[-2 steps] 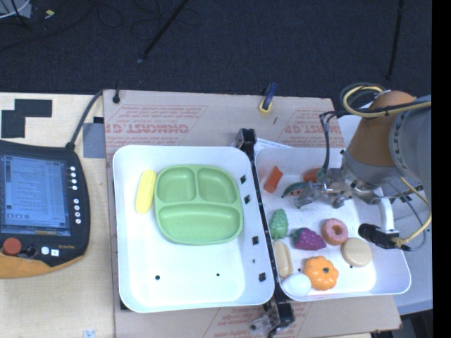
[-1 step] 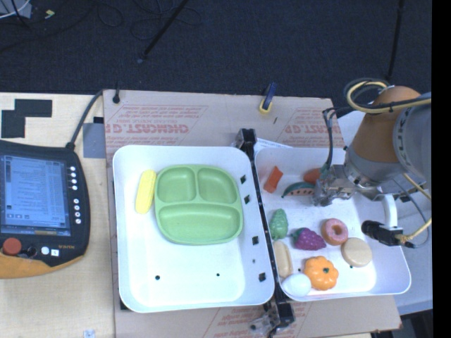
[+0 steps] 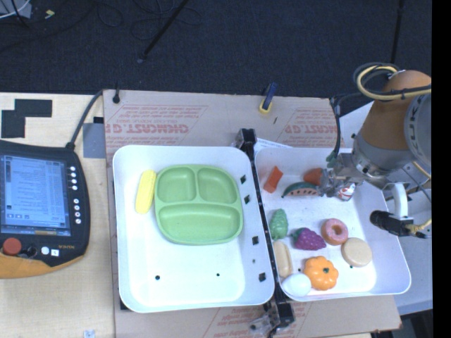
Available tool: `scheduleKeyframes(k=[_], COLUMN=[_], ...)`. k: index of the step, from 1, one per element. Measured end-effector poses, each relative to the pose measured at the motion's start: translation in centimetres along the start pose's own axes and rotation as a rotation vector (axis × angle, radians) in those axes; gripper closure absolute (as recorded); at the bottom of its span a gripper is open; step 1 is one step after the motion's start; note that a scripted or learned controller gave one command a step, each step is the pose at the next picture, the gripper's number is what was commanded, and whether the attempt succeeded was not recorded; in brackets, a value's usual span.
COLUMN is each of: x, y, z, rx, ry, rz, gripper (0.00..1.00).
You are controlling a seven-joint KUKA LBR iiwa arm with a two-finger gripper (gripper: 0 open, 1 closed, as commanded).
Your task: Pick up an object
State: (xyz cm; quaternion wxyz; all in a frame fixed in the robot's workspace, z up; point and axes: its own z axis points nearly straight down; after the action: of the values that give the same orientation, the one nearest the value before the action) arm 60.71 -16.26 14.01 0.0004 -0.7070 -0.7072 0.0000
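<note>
- Two shallow white bins sit side by side on the bench: the left bin [image 3: 134,273] and the right bin [image 3: 384,273], divided by a dark ridge.
- Inside the left bin lie a light green plastic tray with three compartments [image 3: 198,204] and, just beside its left edge, a yellow corn-cob-shaped toy [image 3: 145,191] lying lengthwise.
- Toy foods scattered in the right bin are the candidates for picking: an orange-red carrot-like wedge [image 3: 273,179] near the upper left, a watermelon slice with green rind [image 3: 299,189] next to it, and a small reddish-orange rounded piece [image 3: 313,177] just above the slice.
- Lower down are a green leafy vegetable piece [image 3: 279,224], a purple bunch of grapes [image 3: 309,239], a pink frosted doughnut [image 3: 334,230], and a tan round biscuit-like disc [image 3: 356,252].
- Along the front edge lie a pale beige bread-roll shape [image 3: 283,258], a white egg [image 3: 297,284] and an orange pumpkin with a green stem [image 3: 321,272] (egg and pumpkin look to be touching).
- Low over the upper middle of the right bin is the arm's gripper [image 3: 338,185], just right of the watermelon slice and the reddish piece.
- Whether its fingers are spread or closed I cannot tell; nothing is visibly held between them.
- At the far left, a dark handheld control pendant with a lit screen [image 3: 39,199] rests on the bench.
</note>
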Motion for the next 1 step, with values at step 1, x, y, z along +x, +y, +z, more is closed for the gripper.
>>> scheduleKeyframes(k=[1], x=[0.55], y=[0.70], z=[-5.83], rx=[-0.003], ry=[-0.001], rz=[0.000], gripper=[1.00])
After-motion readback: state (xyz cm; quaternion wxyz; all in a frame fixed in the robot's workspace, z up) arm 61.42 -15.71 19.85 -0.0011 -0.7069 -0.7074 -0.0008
